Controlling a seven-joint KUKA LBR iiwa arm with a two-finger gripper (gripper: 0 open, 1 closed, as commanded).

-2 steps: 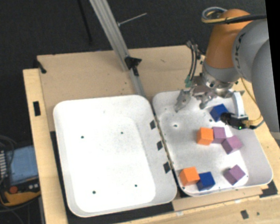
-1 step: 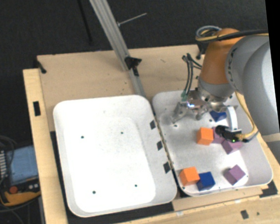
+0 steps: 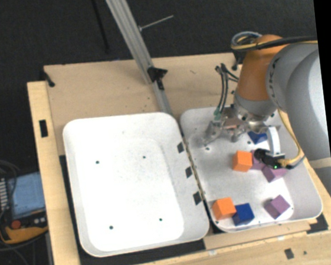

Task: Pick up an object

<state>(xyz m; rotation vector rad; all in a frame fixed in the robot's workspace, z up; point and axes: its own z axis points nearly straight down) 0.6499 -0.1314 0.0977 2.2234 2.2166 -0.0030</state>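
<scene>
Light tan wooden bench [image 3: 107, 88], seen from above at a slant, its pale raised edge running along the left and near sides. Two shallow white plastic bins with rounded corners rest directly on it, side by side and touching along a shared inner edge fitted with small dark clips. The left white bin [image 3: 129, 180] is the larger in view. The right white bin [image 3: 217, 170] sits against it toward the right of the bench. A black mat [image 3: 70, 211] shows beneath the left bin's outer edge. A slanted grey metal post [image 3: 134, 43] rises from the bench behind the bins.
</scene>
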